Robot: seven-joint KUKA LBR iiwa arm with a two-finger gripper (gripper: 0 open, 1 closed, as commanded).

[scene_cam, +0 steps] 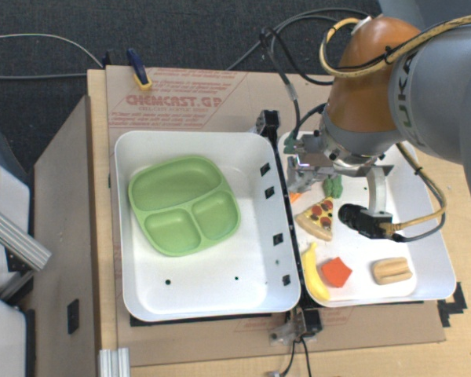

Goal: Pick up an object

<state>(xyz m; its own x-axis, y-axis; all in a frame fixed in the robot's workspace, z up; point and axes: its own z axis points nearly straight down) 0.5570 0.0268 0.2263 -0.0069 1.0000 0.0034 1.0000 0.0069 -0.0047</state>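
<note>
A sheet of brown cardboard [180,96] with red printing covers the counter, held at its far edge by a blue and yellow clamp [139,70]. Around it lies a dark grey carpeted floor [188,14], with a thin pale cable [43,42] trailing across it at the upper left. Grey metal rails [12,230] stand at the left edge.

Two shallow white bins sit side by side on the cardboard, their inner walls touching. The left bin [208,285] holds a green divided plate [184,205], lying flat towards its far left.

The right bin [425,238] holds the loose things. A toy pizza slice [318,217] lies near the dividing wall, with a banana [312,275] in front of it along that wall. An orange block [335,272] sits just beside the banana, and a tan bread roll [391,270] lies further right near the front rim. A small green thing [333,185] rests just behind the pizza slice.

The arm [424,77] reaches in from the right, and its pincer [306,166] hangs over the far left part of the right bin, close to the green thing. Whether the pincer is apart or together cannot be told, and nothing is seen clamped in it.
</note>
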